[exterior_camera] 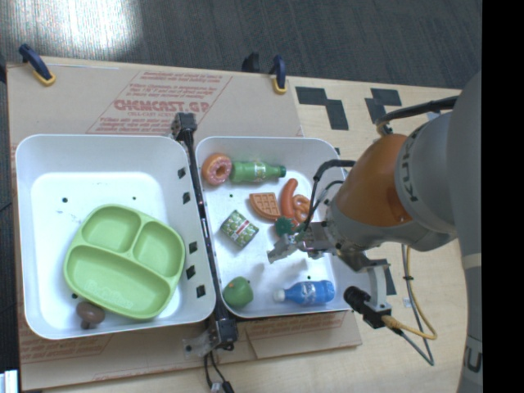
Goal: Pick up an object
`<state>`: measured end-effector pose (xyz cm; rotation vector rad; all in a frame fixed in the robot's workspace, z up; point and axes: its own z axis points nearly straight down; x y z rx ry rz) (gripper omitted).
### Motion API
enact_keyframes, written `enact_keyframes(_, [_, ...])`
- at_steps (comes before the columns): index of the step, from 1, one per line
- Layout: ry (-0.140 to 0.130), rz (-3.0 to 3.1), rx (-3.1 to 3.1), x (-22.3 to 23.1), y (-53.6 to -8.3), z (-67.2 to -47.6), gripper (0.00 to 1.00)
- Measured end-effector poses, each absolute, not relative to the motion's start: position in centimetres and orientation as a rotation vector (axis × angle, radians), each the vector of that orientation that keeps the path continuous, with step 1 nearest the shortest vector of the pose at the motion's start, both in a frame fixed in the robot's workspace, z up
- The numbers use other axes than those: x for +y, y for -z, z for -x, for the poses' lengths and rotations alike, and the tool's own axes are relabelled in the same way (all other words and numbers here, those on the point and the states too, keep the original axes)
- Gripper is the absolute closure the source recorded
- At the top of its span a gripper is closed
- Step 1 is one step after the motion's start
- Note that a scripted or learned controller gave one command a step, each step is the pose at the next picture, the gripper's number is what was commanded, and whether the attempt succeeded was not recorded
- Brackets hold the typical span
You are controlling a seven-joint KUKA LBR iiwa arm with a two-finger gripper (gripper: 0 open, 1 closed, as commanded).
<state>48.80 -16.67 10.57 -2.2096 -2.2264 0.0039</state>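
The gripper (282,242) sits inside the right bin (324,147), toward its right wall, reaching in under the grey arm (426,187) with its orange band. Whether the fingers are spread or pressed together cannot be told; nothing is visibly held between them. A small dark green item lies at the gripper's tip, too indistinct to identify.

Contents of the right bin, outward from the gripper:
- Green can (238,228), lying just left of the gripper near the bin's centre; label print illegible.
- Waffle piece (265,205), just above the gripper.
- Red sausage (289,197), beside the waffle toward the right wall, next to an orange ring-shaped piece (302,206).
- Blue bottle (309,293), lying on its side along the near edge, below the gripper; white label, text unreadable.
- Green apple (238,291), at the near left corner.
- Green bottle (257,170), lying along the far edge.
- Doughnut (218,169), at the far left corner, touching the green bottle's end.

The left bin (33,150) holds a light green divided plate (124,260) with three compartments. A brown object (90,313) rests at the near left corner, touching the plate's rim.

The cardboard sheet (246,105) beyond the bins carries red print reading "CHEMCAST GP"; smaller lines are illegible.
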Motion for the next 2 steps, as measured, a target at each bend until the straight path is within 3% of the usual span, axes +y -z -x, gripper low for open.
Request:
enact_keyframes(1, [-0.005,2.206,-2.233,-16.7,-11.6,-48.9,1.00])
enact_keyframes(2, [0.000,2.216,-2.229,-18.0,-22.7,-50.0,1.00])
